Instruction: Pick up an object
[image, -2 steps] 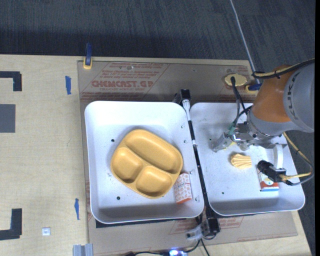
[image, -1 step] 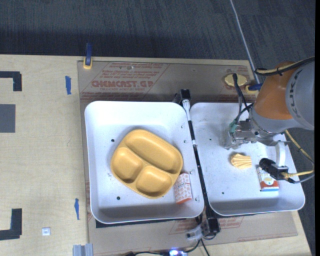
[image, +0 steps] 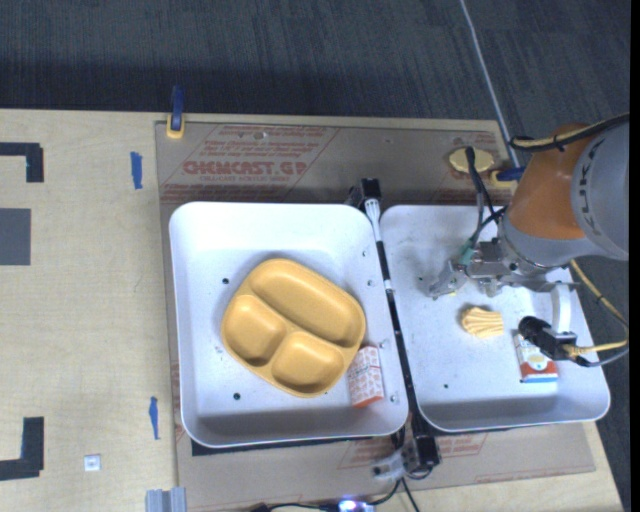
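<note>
Nothing picked yet. Gripper (image: 440, 287) low in right bin (image: 420, 400), middle-right of frame; jaws state cannot tell. Yellow shell-shaped object (image: 481, 321) lies near, lower right, apart. Grasp and lift remain.

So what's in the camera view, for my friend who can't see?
A grey robot arm's end effector hovers in the right white bin near a yellow shell-shaped toy and small carton. The left white bin holds a yellow three-part plastic tray and small orange packet.
</note>
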